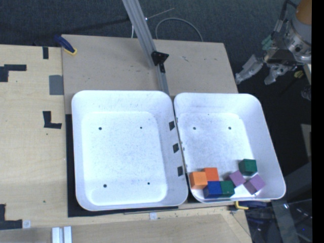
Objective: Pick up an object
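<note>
- At the upper right of the camera view, the pincer (259,71) hangs above the dark floor beyond the tabletop (192,59), well apart from both bins.
- Its two pale fingers (247,70) stand spread apart with nothing between them, so the pincer is released.
- The grey arm (296,32) reaches in from the right edge, with its orange band (305,4) at the top corner.
- The right bin (223,105) holds all the blocks, gathered along its near edge.
- An orange block (198,178) lies at the left of the cluster, touching a red-orange block (211,173) just beside it.
- A blue block (214,188) sits in front of those two, with a green block (227,188) touching its right side.
- A purple block (236,177) lies just right of the green one, and a second purple block (254,184) lies near the bin's right wall.
- A dark green block (248,166) sits a little behind the two purple ones.
- The left bin (121,97) lies beside the right one, their rims touching along the middle.
- A slanted metal rail (139,22) crosses the tabletop behind the bins, and a thin looped cable (177,24) lies near it.
</note>
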Motion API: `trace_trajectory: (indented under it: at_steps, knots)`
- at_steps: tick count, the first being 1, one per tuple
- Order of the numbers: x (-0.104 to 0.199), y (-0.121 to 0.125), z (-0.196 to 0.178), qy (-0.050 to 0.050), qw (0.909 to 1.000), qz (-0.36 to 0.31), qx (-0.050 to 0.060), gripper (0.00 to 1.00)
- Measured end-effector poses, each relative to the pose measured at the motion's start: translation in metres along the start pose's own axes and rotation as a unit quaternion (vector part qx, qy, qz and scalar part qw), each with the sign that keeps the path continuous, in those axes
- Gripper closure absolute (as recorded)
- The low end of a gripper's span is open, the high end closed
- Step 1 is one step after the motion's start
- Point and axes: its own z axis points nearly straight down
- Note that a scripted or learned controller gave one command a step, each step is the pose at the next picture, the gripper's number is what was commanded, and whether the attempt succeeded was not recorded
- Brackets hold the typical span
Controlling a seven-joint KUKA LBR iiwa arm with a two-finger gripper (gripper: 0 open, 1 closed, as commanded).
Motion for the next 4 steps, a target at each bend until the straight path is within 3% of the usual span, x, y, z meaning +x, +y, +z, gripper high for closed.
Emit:
trace_trajectory:
  at_steps: [1, 2, 3, 4]
  knots:
    - [-0.019, 0.013, -0.104, 0.000, 1.0000, -0.001, 0.000, 0.00]
    - [0.074, 0.062, -0.016, 0.003, 1.0000, -0.004, 0.008, 0.00]
    - [0.127, 0.080, 0.203, 0.001, 1.0000, -0.001, 0.009, 0.00]
    - [0.079, 0.032, -0.003, 0.001, 1.0000, 0.000, 0.000, 0.00]
